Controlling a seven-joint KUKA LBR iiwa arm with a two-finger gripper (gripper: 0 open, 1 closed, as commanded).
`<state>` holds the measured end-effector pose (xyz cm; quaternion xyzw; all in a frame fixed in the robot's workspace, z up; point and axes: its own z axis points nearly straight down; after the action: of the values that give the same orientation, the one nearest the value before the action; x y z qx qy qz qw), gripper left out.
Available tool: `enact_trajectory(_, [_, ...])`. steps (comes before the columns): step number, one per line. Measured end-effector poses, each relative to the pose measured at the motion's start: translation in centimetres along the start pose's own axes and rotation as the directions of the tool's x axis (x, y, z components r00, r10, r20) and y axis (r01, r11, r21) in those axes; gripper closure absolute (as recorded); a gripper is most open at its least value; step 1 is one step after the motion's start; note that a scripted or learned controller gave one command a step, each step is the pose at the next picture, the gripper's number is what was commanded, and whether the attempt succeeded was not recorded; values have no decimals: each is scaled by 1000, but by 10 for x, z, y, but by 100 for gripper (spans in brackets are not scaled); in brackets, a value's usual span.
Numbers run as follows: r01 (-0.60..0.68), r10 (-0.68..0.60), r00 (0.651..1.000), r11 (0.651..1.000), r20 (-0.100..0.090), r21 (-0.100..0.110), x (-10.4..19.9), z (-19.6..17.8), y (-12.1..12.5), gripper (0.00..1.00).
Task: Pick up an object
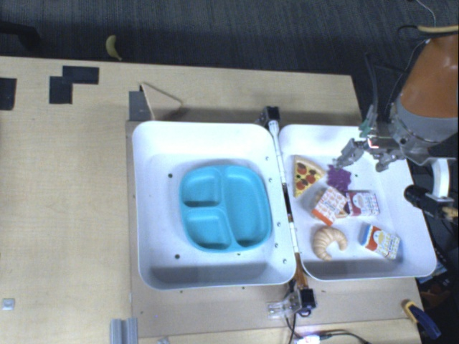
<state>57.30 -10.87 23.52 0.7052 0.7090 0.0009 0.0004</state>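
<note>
You would have seen the gripper (pixel 364 153) at the right bin's (pixel 412 264) far edge, fingers spread, grasping nothing. Just beside it lay a knobbly purple grape bunch (pixel 340 177), a flat pizza slice (pixel 305 175), glossy cartons (pixel 331 203) and a curved croissant (pixel 329 241).

A blue divided tray (pixel 224 208) lay in the left white bin (pixel 154 192) on the wooden counter (pixel 64 213).
</note>
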Motion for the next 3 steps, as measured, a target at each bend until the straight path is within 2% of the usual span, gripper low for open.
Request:
enact_trajectory(1, [-2,2,1000,1000,1,-3,-24,119,-14,0])
enact_trajectory(2, [-1,1,1000,1000,1,-5,-24,109,-13,100])
enact_trajectory(3, [-1,1,1000,1000,0,-5,-24,109,-14,0])
